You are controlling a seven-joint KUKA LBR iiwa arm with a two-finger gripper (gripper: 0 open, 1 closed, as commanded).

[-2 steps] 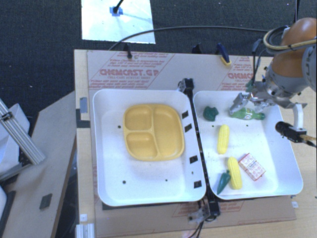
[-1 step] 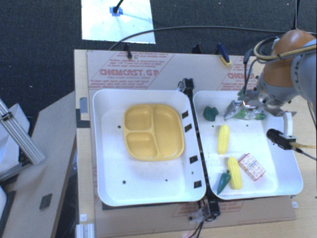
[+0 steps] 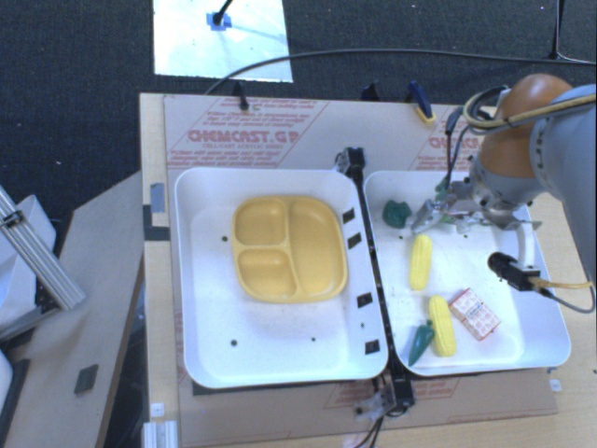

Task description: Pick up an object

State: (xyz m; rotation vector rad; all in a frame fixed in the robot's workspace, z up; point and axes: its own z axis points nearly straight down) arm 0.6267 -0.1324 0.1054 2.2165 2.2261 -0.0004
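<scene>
The right bin (image 3: 556,342) holds several small items. A dark green rounded piece (image 3: 396,214) lies at its back left. A yellow corn cob (image 3: 421,261) lies just in front of it, and a second yellow cob (image 3: 441,325) lies nearer the front beside a green pepper-like piece (image 3: 421,343). A small red and white box (image 3: 474,313) rests to the right of that cob. My gripper (image 3: 429,215) hangs low over the back of this bin, just right of the dark green piece and above the upper cob. I see nothing held in it.
The left bin (image 3: 201,339) holds a yellow divided plate (image 3: 287,248). A black divider strip (image 3: 366,278) runs between the bins. The grey arm (image 3: 550,147) and its cables cross the right bin's back right corner. A black cable plug (image 3: 508,269) hangs over the bin's right side.
</scene>
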